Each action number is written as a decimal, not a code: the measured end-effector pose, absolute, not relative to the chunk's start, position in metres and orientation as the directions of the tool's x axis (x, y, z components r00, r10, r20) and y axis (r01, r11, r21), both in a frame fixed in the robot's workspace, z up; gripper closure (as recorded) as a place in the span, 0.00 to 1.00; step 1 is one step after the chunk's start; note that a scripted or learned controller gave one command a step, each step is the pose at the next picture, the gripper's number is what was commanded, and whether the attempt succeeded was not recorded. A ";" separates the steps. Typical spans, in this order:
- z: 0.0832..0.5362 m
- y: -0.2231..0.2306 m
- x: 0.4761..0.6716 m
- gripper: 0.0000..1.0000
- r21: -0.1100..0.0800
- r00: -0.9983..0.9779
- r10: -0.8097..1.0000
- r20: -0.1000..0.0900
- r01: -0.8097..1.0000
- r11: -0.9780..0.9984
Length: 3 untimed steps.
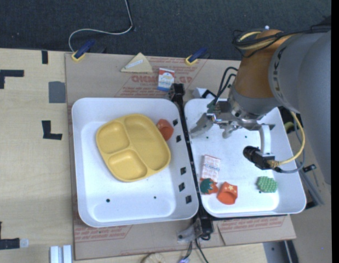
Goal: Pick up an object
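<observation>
Camera view from above, and the arm [284,75] reaches in from three o'clock, its gripper [216,124] hanging over the upper left part of the right bin [289,204]. Fingers spread apart, nothing between them, one grey finger [200,126] slanting down toward the divider between the bins.

Below the gripper, toward six o'clock, lies a small white packet [211,167]. Its long axis runs nearly twelve to six, top tipped a touch toward one o'clock. Just beneath it sit a teal and orange toy [206,186] and an orange cup [228,193], close together; the cup lies on its side, which way its mouth points I cannot tell. Off at four o'clock of the packet, a green knobbly block [266,184] sits apart near the bin's right wall.

Over in the left bin [84,201], a yellow divided plate [133,146] lies slantwise, long axis from ten to four o'clock, with a small orange thing [165,128] touching its upper right edge.
</observation>
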<state>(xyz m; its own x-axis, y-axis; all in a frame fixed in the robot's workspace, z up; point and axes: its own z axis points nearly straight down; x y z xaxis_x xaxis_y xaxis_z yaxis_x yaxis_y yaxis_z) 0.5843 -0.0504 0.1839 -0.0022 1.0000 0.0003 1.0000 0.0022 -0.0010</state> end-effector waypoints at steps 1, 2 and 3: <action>0.184 -0.047 0.561 0.00 -0.002 0.000 1.000 -0.001 1.000 0.000; 0.184 -0.064 0.581 0.00 -0.002 -0.001 1.000 0.000 1.000 0.001; 0.103 -0.099 0.541 0.00 -0.004 0.000 1.000 0.000 1.000 0.000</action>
